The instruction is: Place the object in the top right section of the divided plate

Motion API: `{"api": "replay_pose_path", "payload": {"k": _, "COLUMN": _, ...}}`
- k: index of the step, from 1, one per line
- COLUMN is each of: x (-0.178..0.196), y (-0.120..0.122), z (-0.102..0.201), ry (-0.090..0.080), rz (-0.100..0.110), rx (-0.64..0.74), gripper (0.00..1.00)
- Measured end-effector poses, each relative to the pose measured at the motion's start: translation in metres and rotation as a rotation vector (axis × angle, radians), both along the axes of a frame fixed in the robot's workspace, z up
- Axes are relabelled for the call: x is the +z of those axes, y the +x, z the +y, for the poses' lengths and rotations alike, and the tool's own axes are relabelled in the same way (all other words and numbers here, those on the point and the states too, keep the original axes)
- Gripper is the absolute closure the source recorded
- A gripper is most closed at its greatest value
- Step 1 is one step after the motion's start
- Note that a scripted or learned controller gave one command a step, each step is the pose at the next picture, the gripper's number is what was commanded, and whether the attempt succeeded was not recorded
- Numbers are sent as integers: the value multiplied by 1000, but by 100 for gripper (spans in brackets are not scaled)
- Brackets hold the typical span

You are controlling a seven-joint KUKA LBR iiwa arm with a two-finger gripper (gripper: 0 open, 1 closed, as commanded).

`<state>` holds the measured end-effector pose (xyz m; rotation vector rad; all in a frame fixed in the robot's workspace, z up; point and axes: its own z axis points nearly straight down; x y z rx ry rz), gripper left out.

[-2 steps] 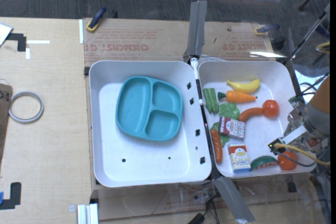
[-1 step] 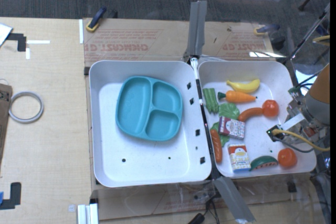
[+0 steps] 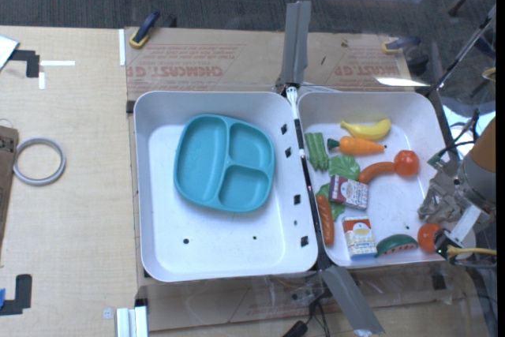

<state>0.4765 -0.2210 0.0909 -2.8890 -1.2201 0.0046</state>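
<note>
The blue divided plate [image 3: 225, 163] lies in the left bin [image 3: 158, 241]; it has one long section on its left and two smaller ones on its right, and all three are bare. The toy foods lie in the right bin [image 3: 418, 110]: a yellow banana [image 3: 365, 128], an orange carrot [image 3: 361, 145], a red tomato [image 3: 406, 162], a small maroon box [image 3: 349, 192] and a white carton [image 3: 359, 237]. My gripper [image 3: 439, 205] hangs low over the right bin's right edge, just above a small red-orange ball [image 3: 428, 237]. Nothing shows between its tips.
More toys crowd the right bin: a green pod [image 3: 316, 151], a green leaf [image 3: 343, 166], an orange sausage [image 3: 374, 170], a hot dog [image 3: 326, 219] and a watermelon slice [image 3: 396, 245]. A tape roll [image 3: 37, 160] sits on the bench at far left.
</note>
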Motion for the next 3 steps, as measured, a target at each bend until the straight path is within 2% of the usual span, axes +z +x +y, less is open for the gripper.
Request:
{"api": "replay_pose_path", "payload": {"k": 1, "x": 0, "y": 0, "z": 7, "ry": -5, "rz": 0, "rx": -426, "gripper": 100}}
{"api": "replay_pose_path", "payload": {"k": 2, "x": 1, "y": 2, "z": 2, "ry": 0, "rz": -1, "rx": -591, "gripper": 100}}
{"api": "replay_pose_path", "payload": {"k": 3, "x": 9, "y": 2, "z": 3, "ry": 1, "rz": 2, "rx": -586, "gripper": 100}}
